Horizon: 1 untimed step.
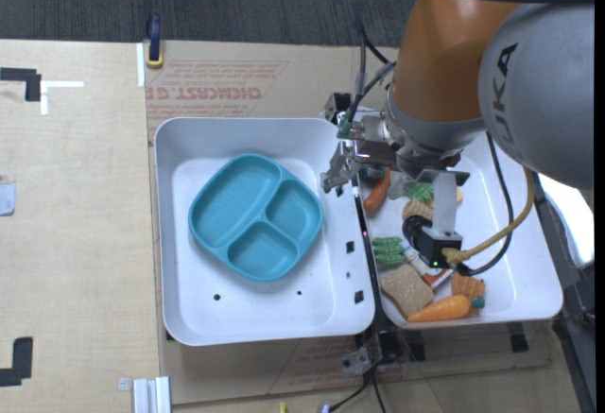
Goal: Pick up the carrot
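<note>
Camera view: the arm (492, 52) reaches over the right bin (515, 302), wrist low above the clutter. The jaws (373, 180) hang by the divider between bins; whether released or clenched, I cannot tell. An orange piece (376, 194) sits just beneath them. The carrot (440, 310) lies at the bin's near edge, beside the bread slice (405, 290), apart from the jaws. The left bin (180, 241) holds a blue plate (255, 217). Judged step: approach, no grasp made. Next move calls for shifting toward the near edge, then descending.

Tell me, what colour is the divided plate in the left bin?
The divided plate is light blue, seen in the camera view.
</note>
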Each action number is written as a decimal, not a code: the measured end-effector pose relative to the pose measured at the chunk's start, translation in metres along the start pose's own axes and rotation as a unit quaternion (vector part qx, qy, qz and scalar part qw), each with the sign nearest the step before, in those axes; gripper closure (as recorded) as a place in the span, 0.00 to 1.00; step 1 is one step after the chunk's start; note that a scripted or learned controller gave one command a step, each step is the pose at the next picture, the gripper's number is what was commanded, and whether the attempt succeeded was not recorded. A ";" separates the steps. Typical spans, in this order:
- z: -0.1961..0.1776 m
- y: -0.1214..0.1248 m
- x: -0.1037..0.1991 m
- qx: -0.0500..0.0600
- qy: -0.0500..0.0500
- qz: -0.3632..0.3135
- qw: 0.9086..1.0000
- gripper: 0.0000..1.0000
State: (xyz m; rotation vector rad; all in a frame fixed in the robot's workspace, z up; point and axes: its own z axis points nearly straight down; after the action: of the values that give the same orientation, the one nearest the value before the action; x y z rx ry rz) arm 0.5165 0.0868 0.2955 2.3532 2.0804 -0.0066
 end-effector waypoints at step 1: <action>0.071 0.009 -0.102 0.000 0.000 -0.025 1.000 0.00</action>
State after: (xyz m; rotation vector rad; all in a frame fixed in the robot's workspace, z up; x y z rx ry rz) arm 0.5130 -0.0158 0.2249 2.3008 2.1387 -0.0064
